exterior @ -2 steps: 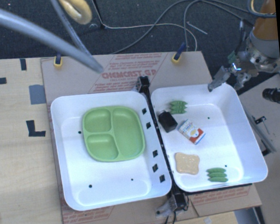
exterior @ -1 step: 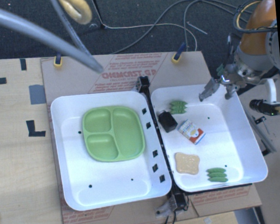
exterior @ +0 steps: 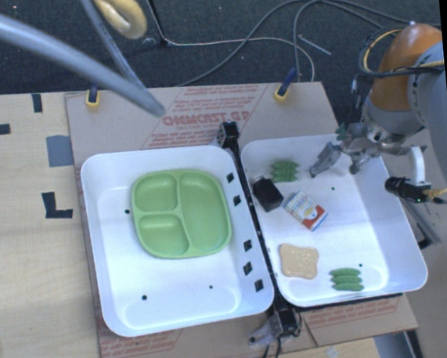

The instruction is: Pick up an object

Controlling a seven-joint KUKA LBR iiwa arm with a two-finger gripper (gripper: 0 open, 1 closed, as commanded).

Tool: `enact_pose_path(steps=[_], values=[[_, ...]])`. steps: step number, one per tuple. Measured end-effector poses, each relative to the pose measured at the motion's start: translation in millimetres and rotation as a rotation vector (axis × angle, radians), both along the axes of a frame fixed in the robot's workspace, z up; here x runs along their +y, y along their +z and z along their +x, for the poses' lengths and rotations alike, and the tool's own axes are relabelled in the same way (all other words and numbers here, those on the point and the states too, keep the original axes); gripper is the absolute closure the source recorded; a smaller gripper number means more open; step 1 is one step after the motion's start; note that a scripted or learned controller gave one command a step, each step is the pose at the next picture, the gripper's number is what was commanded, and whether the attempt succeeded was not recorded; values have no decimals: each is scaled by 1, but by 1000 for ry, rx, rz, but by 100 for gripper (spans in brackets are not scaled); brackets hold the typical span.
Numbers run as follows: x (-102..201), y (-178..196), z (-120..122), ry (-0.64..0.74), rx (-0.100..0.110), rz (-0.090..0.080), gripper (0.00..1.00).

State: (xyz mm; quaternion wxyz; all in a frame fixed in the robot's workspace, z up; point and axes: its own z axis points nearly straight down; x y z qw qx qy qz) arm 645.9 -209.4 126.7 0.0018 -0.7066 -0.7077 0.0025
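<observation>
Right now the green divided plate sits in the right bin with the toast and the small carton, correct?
Not quite. The camera view shows the green divided plate alone in the left bin; the toast and small carton lie in the right bin.

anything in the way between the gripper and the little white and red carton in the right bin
Nothing visible does. The gripper hangs over the upper right part of the right bin, and bare bin floor lies between it and the carton. The black block and leafy green piece sit off to the carton's left.
</observation>
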Motion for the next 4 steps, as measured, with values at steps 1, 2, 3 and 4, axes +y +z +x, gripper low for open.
enact_pose_path(steps=[1, 2, 3, 4], values=[[1, -44, 0, 2, -7, -3, 0], [1, -29, 2, 3, -11, -4, 100], [-4, 30, -4, -1, -10, 0, 100], [-11, 84, -9, 0, -11, -1, 100]])
